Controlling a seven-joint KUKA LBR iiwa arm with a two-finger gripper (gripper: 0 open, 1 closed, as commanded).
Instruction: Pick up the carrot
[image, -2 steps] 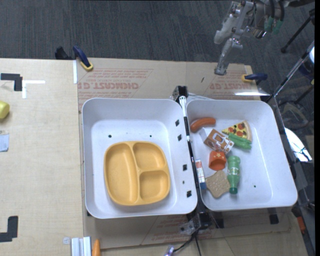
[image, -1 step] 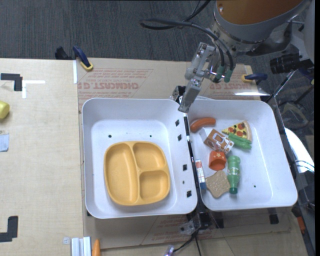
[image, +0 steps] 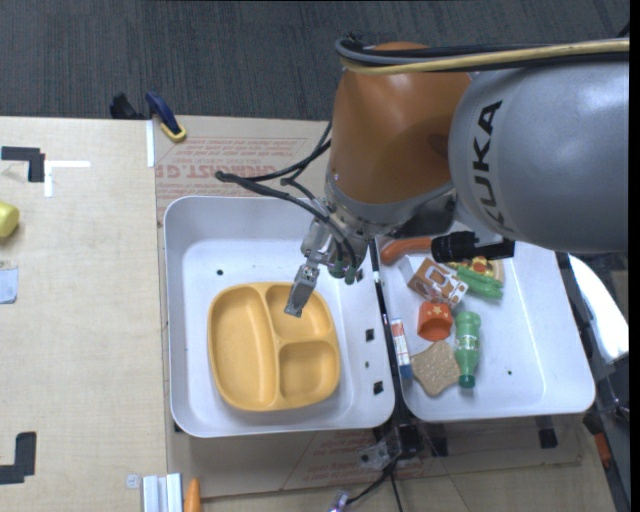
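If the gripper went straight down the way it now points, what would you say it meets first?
Most likely the yellow tray: the gripper points down at its upper right compartment, with nothing visible between them, though the height is hard to judge.

A pale wooden bench is seen carrying two shallow white bins side by side. The left bin is set on a sheet of printed cardboard, and the right bin touches it along its right rim. Well left of the left bin, a yellow object and black tape marks are found on the bench.
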